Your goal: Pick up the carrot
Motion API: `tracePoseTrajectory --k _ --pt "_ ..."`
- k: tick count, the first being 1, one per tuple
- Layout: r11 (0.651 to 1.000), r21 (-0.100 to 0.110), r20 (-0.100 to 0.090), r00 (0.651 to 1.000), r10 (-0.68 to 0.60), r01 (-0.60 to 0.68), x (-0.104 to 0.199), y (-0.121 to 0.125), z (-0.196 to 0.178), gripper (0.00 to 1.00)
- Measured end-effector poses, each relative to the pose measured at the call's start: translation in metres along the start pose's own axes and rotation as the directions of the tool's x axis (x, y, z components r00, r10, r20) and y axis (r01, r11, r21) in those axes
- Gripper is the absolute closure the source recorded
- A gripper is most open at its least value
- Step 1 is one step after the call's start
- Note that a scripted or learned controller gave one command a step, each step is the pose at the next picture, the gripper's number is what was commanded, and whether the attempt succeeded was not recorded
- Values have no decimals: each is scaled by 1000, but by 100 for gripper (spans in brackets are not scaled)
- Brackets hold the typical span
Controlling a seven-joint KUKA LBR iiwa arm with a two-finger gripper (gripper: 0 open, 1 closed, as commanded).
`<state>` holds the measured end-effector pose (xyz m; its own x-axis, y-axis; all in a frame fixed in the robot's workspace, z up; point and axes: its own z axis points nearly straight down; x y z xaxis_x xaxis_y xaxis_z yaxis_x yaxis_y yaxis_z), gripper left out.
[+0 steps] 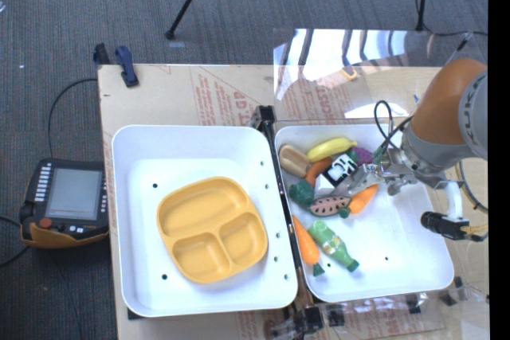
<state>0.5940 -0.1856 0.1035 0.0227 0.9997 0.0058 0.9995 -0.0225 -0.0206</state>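
Reaching in over the right bin (430, 267), the grey arm with its orange band ends in a gripper (381, 175) hanging above the far half of that bin, close over a heap of toy food. How its end stands cannot be told, since dark metal and cable blur together there, and nothing can be seen in its hold.

Taking the yellow divided plate (212, 228) in the left bin (135, 171) as the landmark: it is smooth, matte plastic, rounded at the corners, with three compartments. To its right, just past the rims between the bins, lies a carrot (305, 244), a glossy orange taper with a green nub at its near end, resting on the white floor against the bin's left wall. Touching it on the far side from the plate is a green bottle (335, 245) (slim, with a pale label), lying flat.

Further right and beyond the plate sits the heap: a curved yellow banana (331, 147), a tan bun-like roll (293, 161), a black-and-white printed block (343, 168), a speckled brown slice (328, 206), and a second orange tapered piece (364, 197) directly under the gripper. Left of the plate, off the bench, a handheld control pendant (68, 201) lies on grey carpet.
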Motion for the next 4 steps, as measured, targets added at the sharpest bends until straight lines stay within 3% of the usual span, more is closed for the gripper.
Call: tracePoseTrajectory --k 1,2,3,4 --pt "1000 -17 2 1000 6 -6 -2 5 -19 100" --pt "995 -9 1 995 -96 96 11 -88 21 100" --pt "888 -14 10 888 -459 459 -30 -118 19 100" --pt "889 -14 10 890 -457 457 -30 -118 19 0"
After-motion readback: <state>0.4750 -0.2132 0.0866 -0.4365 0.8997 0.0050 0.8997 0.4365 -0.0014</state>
